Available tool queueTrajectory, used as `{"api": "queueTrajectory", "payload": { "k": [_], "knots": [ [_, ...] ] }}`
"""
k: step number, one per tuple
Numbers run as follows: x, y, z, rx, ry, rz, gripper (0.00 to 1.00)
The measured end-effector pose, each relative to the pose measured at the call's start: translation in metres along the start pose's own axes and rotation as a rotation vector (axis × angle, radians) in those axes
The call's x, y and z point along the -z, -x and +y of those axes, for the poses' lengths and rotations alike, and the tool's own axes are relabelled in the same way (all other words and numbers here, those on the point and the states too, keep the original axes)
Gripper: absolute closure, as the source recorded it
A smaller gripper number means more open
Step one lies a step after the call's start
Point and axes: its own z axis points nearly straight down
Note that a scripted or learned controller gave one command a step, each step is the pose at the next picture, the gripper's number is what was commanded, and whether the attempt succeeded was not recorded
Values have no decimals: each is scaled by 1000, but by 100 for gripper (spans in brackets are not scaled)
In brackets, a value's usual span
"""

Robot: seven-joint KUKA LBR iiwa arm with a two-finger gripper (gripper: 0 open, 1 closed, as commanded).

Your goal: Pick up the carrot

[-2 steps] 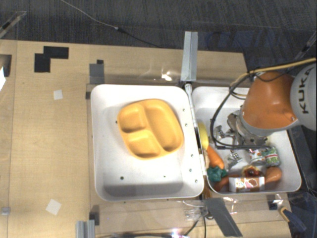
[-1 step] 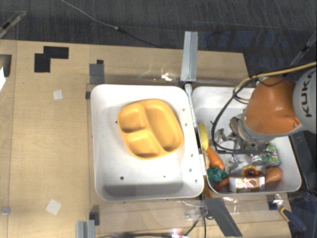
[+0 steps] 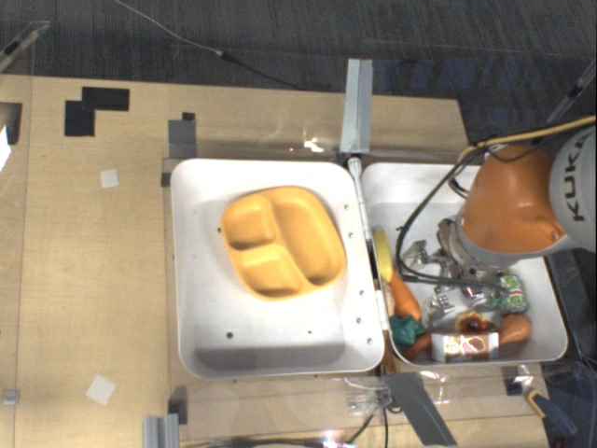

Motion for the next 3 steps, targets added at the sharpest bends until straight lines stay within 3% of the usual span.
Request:
{"api": "queueTrajectory", "payload": {
  "k": [1, 2, 3],
  "knots": [
    [13, 4, 0, 4, -4, -10, 100],
    [13, 4, 0, 5, -3, -9, 0],
    [-3, 56, -22, 400, 8, 5, 0]
  ]
}}
